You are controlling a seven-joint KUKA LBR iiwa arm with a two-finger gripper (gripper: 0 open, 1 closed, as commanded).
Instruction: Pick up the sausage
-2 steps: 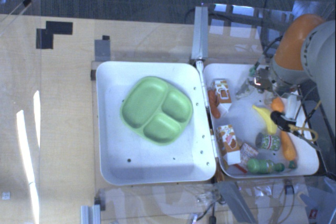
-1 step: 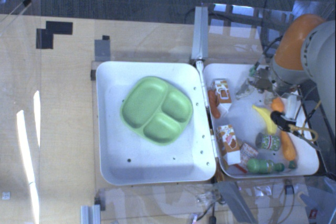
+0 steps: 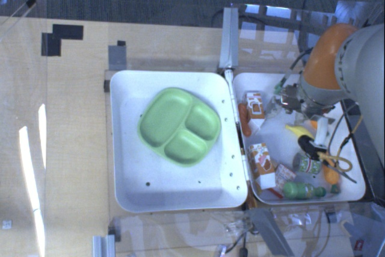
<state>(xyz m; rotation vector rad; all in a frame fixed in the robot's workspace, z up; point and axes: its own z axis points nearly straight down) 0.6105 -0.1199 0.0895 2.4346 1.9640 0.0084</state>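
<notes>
The sausage (image 3: 243, 118) is a thin reddish-orange stick lying lengthwise against the left wall of the right bin (image 3: 358, 189). It sits just left of a small printed carton (image 3: 255, 104). My gripper (image 3: 284, 99) hangs over the upper middle of the right bin, to the right of the carton and sausage and apart from both. The grey wrist and orange band (image 3: 325, 63) rise behind it toward the upper right. Nothing shows held at the gripper.
The left bin (image 3: 126, 189) holds a green divided plate (image 3: 179, 125). The right bin also holds a second carton (image 3: 261, 158), a green bottle (image 3: 304, 191), a can (image 3: 308, 164), a yellow banana (image 3: 299, 128) and an orange piece (image 3: 330, 174), crowded toward the lower right.
</notes>
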